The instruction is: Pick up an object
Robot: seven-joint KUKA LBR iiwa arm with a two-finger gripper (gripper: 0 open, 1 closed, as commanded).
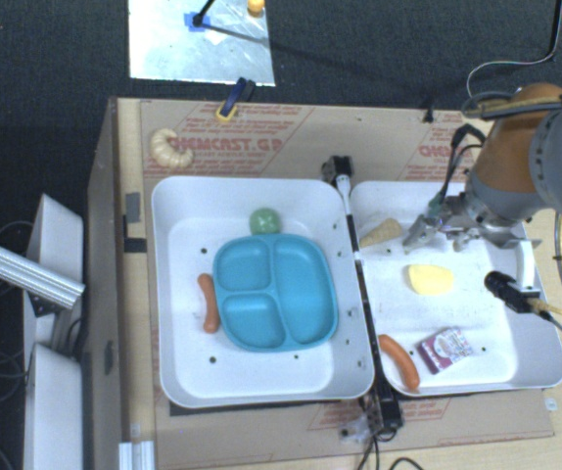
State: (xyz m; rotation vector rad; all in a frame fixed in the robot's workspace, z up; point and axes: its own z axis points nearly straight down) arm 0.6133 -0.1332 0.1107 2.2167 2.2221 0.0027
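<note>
At the near edge of the right bin [545, 360], well below the gripper and a little to its left in the picture, an orange sausage [399, 360] lies slantwise against the bin's near-left corner. Just to its right sits a small crinkled packet [444, 348], reddish and white, tilted. Farther in, a flat yellow piece [430, 280] rests on the bin floor, close below the gripper but apart from it.

The gripper [444, 231] hangs over the far half of the right bin, its metal fingers pointing down and to the left. Whether they are spread or closed cannot be made out from this angle, and nothing can be seen between them. To the gripper's left, near the divider between the bins, lies a pale tan wedge [383, 230] — near the fingers, not touching them. The arm [531, 160] rises to the gripper's right, grey with its orange band above the wrist.

Well to the gripper's left, in the left bin [178, 262], a blue divided plate [274, 292] takes up the middle. A second orange sausage [208, 303] lies just beside the plate's left rim, and a green ball [265, 221] sits at the plate's far edge, touching or nearly so.

Beyond both bins, on the cardboard [291, 140], a pale curled object [168, 148] rests far to the gripper's upper left, with a blue and yellow clip [234, 98] at the cardboard's far edge.
</note>
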